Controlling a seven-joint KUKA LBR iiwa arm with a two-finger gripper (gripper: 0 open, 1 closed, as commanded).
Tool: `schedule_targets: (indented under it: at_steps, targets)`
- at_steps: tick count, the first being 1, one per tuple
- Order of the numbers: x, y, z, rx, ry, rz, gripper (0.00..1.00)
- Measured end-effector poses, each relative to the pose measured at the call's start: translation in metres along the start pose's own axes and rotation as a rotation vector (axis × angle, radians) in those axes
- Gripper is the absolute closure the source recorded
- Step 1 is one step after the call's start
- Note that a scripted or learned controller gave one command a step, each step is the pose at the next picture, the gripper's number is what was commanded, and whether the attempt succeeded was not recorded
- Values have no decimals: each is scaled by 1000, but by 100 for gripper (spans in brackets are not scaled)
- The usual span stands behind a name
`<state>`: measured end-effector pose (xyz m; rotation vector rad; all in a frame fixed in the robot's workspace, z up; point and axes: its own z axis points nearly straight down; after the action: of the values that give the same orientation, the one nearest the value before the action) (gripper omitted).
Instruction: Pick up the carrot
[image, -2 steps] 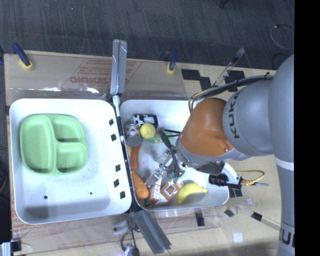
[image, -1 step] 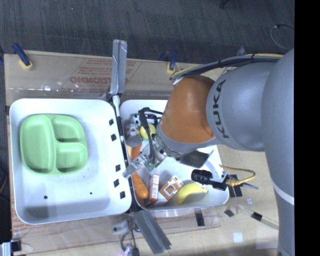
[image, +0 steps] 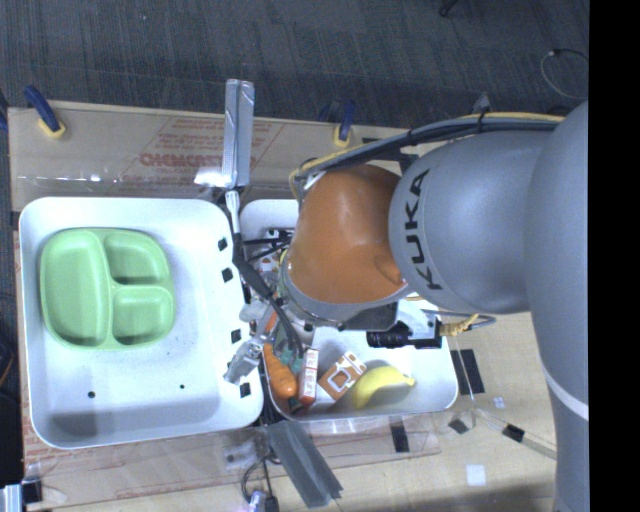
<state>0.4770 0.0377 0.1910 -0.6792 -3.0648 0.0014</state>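
carrot (image: 279, 371) (orange), just below hand (image: 268, 335)

Two shallow white bins (image: 60, 420), side by side. One green three-compartment plastic plate (image: 105, 287), left bin. Right bin: one orange carrot (image: 280, 372), one yellow banana (image: 380, 385), one small orange-and-white carton (image: 340, 375).

We see the carrot (image: 281, 375) as a small orange piece lying in the right bin (image: 430, 400), close against that bin's left wall and toward its near end. It lies roughly lengthwise along the wall, slightly slanted. Its upper end is hidden beneath the arm, so we cannot tell its full length. A red-and-white carton (image: 309, 378) lies just beside it on its right.
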Motion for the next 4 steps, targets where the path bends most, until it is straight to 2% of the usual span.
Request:
schedule_targets:
  at_steps: [1,2,3,4]
  targets:
    - [21,60,97,1,2,6,0]
    - [-11,103,100,16,7,242,0]
    - [17,157,104,13,9,85,0]
    - [17,157,95,15,9,83,100]
